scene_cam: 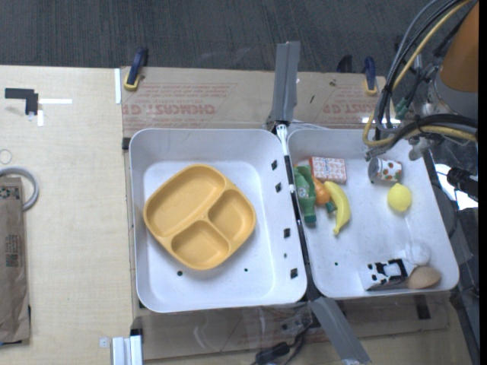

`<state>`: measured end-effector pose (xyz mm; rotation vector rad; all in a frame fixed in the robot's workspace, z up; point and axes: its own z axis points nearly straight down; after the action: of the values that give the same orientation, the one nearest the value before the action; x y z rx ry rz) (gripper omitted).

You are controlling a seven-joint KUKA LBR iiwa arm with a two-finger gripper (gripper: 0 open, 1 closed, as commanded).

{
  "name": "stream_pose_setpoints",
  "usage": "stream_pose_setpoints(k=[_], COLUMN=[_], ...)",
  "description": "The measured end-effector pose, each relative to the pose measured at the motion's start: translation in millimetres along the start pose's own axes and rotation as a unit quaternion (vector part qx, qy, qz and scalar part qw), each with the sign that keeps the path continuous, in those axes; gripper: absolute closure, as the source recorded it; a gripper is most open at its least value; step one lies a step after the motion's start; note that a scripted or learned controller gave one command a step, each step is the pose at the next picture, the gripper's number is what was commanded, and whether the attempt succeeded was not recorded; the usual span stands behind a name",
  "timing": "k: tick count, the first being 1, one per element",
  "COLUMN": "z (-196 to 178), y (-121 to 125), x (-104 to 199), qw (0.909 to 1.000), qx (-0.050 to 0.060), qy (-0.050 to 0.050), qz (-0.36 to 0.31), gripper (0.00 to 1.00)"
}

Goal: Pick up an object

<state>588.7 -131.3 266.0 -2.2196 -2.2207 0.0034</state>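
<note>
The arm [464, 59] is cut off by the right edge, and the pincer cannot be made out. The brown bag [13, 257] is cropped at the left edge. The green bottle [305, 194] is partly hidden by the bin wall [291, 204].

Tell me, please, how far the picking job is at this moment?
Nothing looks done yet. The banana, lemon, green bottle and small box all lie in the right bin; the yellow tray sits in the left bin. The arm is at the right edge, above the bin's far corner, with nothing seen in hand. The whole pick is left: descend, grasp, lift.
</note>
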Motion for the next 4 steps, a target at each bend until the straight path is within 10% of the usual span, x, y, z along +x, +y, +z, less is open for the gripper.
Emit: stream_pose_setpoints(k=[1,2,3,4], z=[115.0,174.6,165.3,27.3], y=[-11.8,-20.7,-20.8,-7.6], x=[29.1,32.6,28.6,68.3], qw=[0.9954,0.9692,0.9702,0.9307], qx=[0.0,-0.001,-0.002,-0.001], qy=[0.0,-0.001,-0.001,-0.001], qz=[-0.096,-0.246,-0.242,-0.366], gripper=[0.0,0.0,1.0,1.0])
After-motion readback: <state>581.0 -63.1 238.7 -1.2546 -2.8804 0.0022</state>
